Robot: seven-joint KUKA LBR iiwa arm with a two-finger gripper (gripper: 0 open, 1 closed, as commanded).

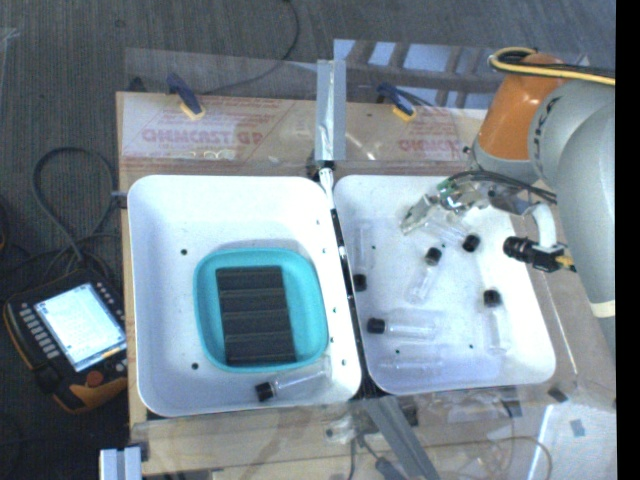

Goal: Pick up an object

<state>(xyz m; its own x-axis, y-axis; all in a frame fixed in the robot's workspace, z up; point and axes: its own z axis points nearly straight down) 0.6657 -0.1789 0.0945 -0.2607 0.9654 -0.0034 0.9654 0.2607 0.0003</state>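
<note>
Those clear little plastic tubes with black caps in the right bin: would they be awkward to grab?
Probably. The clear plastic tubes with black caps lie on their sides in the right white bin, so a nudge would likely roll them. They look light and smooth, perhaps slippery between the gripper fingers.

Glossy white plastic bins [160, 218], clear vials [415, 323]

Dark grey carpet [120, 18] surrounds the wooden bench [230, 133], with a lit handheld screen [72, 326] at its left.
</note>
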